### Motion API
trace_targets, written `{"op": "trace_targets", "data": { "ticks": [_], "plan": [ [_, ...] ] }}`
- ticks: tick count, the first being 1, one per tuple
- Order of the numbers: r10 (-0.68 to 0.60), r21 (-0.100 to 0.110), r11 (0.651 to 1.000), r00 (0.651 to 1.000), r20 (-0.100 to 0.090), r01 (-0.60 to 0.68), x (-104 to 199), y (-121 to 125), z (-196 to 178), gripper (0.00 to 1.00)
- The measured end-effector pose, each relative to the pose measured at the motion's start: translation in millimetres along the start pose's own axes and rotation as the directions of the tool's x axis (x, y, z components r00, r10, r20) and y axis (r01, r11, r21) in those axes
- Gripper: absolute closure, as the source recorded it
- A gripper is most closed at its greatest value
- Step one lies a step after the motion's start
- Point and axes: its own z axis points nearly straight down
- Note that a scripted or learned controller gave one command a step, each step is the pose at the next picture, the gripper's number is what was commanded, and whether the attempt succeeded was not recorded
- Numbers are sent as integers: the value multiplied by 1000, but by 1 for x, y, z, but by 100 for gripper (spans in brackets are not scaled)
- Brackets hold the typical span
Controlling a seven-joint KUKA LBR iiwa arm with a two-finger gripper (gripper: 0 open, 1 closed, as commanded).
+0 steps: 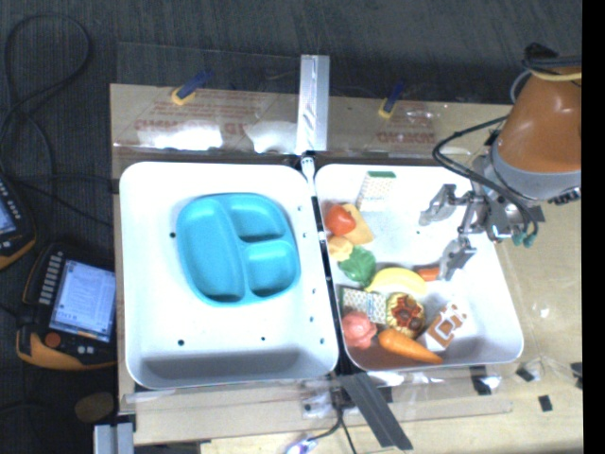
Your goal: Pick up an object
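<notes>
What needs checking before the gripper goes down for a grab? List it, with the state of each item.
1. Gripper is over the right bin, where the objects lie: ok.
2. Fingers spread, nothing between them: ok.
3. A target directly below: not ok; it hangs over bare floor, with the banana to its lower left.
4. Target free of neighbours: not ok; banana, green vegetable and carrot sit crowded together.
5. Height above the bin floor: cannot tell from this slanted view.
6. Left bin with the blue tray out of the arm's path: ok.
</notes>
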Motion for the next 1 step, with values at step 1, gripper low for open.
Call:
{"op": "trace_targets", "data": {
  "ticks": [1],
  "plan": [
    [177, 0, 984, 984, 1, -177, 37, -42, -26, 0]
  ]
}}
